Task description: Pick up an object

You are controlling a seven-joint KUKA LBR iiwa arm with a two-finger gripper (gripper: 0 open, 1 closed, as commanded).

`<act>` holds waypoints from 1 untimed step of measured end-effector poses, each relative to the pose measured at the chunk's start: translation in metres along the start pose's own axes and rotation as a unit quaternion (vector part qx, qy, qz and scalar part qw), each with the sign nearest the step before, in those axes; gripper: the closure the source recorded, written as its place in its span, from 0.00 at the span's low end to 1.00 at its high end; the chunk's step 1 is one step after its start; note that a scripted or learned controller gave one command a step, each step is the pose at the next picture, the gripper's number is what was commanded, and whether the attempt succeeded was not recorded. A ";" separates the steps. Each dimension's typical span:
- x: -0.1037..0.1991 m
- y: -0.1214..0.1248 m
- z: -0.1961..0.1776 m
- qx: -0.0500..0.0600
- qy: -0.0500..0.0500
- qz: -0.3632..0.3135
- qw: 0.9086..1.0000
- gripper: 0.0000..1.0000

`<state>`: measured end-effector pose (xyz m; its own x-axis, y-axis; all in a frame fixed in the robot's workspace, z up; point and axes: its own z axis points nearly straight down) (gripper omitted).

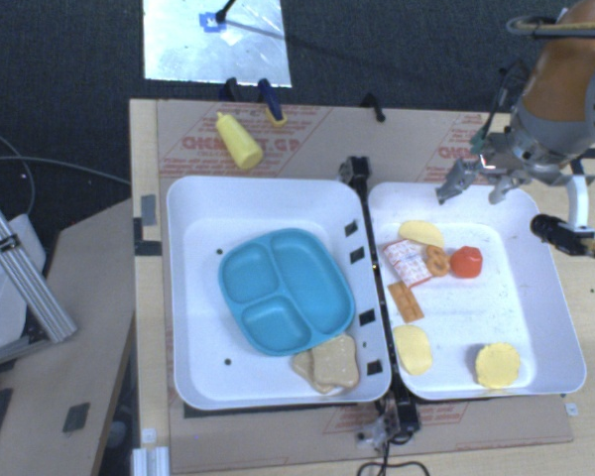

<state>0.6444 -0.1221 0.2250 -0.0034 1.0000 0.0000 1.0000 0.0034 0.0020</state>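
Note:
My gripper [473, 184] hangs over the far rim of the right bin [545, 310], open, with nothing between its fingers. Below it in that bin lie a yellow oval piece [420, 232], a red-and-white checked piece [405, 260], a small brown pretzel [437, 260], a red tomato [466, 262], an orange cracker [406, 301], a pale yellow piece [412, 348] and a yellow round piece [498, 365]. The left bin [193, 266] holds a blue divided plate [285, 290] and toast slices [328, 366].
A yellow mustard bottle [238, 140] lies on the cardboard behind the left bin. A blue clamp [271, 100] sits at the board's far edge. A black fixture [560, 232] sticks in at the right bin's right rim. An aluminium frame [20, 266] stands at the left.

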 end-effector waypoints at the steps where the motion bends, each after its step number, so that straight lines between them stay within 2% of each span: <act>1: -0.050 0.007 0.147 0.001 -0.001 0.003 1.000 0.00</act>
<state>0.6523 -0.1723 0.0783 0.0024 1.0000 -0.0023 1.0000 -0.0024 -0.0004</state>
